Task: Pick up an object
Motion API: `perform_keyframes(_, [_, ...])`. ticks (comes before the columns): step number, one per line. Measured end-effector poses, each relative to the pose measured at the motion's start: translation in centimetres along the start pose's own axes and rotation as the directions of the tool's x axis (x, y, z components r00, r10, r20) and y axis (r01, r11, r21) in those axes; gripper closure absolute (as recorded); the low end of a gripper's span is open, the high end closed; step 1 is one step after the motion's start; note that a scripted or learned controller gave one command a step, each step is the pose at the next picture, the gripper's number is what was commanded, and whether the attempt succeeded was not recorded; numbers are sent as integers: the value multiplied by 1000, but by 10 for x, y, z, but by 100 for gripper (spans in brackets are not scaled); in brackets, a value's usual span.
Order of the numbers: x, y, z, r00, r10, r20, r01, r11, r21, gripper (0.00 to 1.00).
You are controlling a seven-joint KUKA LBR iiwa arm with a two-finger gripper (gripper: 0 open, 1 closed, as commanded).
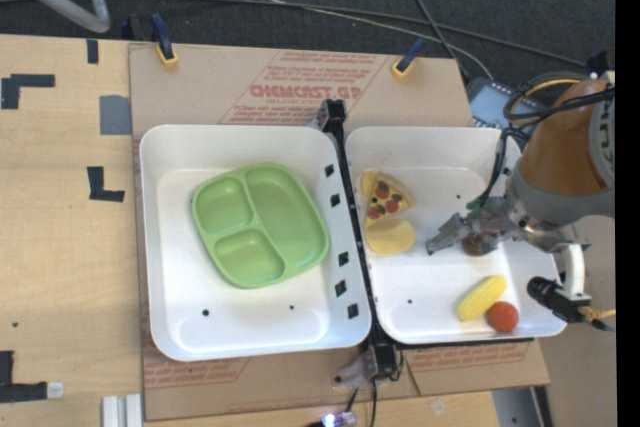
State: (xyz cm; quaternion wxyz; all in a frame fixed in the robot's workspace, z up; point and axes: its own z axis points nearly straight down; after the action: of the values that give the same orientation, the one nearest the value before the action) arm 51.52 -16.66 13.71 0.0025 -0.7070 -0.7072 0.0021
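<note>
Right bin (420, 133), middle: tool (447, 235) low over the floor, pointing left, hung from arm (560, 155) reaching in from the right. Spread or pressed together: cannot tell at this slant. Nothing visibly pinched.

Candidates, all in the right bin:
- pale yellow round piece (389, 236), just left of the tool, nearest.
- pizza slice (384, 196), touching the far edge of the round piece, close to the dividing wall.
- yellow oblong piece (481, 298), near right, with red ball (503, 316) touching its right end.

Left bin (160, 215): green divided plate (260, 225), well apart from the tool. Both bins on the bench (60, 215).

Likely step: closing on the round piece. To do it well:
- Shift left until centred over it, not over its right edge.
- Come down straight; flat piece, so go right to the bin floor.
- Stay off the pizza slice at the far side; otherwise risk of nudging both or pinching two.
- Lift slowly and check that something actually rises.
</note>
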Motion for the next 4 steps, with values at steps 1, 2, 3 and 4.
perform_keyframes(1, [1, 0, 52, 1000, -1, 2, 1, 1000, -6, 0])
perform_keyframes(2, [0, 1, 39, 1000, -1, 3, 1, 1000, -9, 100])
perform_keyframes(3, [4, -2, -22, 1000, -2, 2, 2, 1000, -11, 100])
perform_keyframes(4, [4, -1, -75, 1000, -1, 2, 2, 1000, -11, 100])
